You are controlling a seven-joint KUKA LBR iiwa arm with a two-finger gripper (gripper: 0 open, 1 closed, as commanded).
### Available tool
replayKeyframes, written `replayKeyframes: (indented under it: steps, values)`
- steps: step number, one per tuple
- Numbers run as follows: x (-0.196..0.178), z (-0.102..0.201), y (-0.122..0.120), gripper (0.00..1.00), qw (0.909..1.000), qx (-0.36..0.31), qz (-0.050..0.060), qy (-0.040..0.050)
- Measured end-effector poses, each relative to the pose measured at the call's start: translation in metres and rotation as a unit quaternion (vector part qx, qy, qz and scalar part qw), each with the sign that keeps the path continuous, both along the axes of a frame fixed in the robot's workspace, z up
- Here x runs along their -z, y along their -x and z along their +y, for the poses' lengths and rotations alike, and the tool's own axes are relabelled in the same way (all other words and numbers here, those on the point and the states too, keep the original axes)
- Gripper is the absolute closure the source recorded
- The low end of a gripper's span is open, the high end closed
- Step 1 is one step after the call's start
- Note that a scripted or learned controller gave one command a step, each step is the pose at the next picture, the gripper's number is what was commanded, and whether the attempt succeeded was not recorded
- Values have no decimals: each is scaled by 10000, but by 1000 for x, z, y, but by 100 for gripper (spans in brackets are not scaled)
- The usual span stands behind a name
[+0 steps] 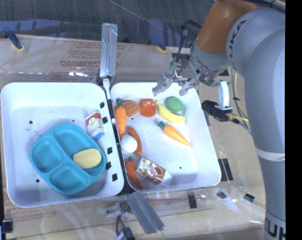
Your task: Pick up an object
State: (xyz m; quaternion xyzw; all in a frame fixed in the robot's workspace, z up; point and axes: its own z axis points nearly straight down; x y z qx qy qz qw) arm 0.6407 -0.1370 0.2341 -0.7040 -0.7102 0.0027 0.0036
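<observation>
Several toy foods crowd the right bin (203,149), and any of them could serve as the object to pick up; nearest the gripper (175,87) are a green lime-like ball (174,104) and a curved yellow banana (170,115) lying touching beneath it. The gripper hangs above the bin's far rim with its two fingers spread and nothing between them, so the step in hand reads as the approach before a grasp. The next move probably calls for a descent over the green ball or banana, with the fingers straddling the piece before closing. The pieces look like smooth, glossy moulded plastic: a red tomato-like piece (147,107), a tapered orange carrot (176,134) lying aslant, a second carrot (120,121) along the left wall, a white egg (128,144), and a printed carton (153,172) lying on its side. In the left bin (20,109) sits a blue compartment tray (53,149) bearing a rounded yellow lump (87,158), with a small carton (95,124) beside it.
</observation>
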Motion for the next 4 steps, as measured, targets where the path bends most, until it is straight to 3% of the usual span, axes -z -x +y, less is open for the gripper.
replayKeyframes:
  steps: [1, 2, 3, 4]
  values:
    - [5, -26, -2, 0, 10000, 13, -17, 8]
    - [144, -26, 38, 0, 9995, -308, -24, 0]
    - [137, -27, 38, 100, 9995, -329, 4, -2]
    - [94, -3, 33, 100, 10000, -47, -26, 6]
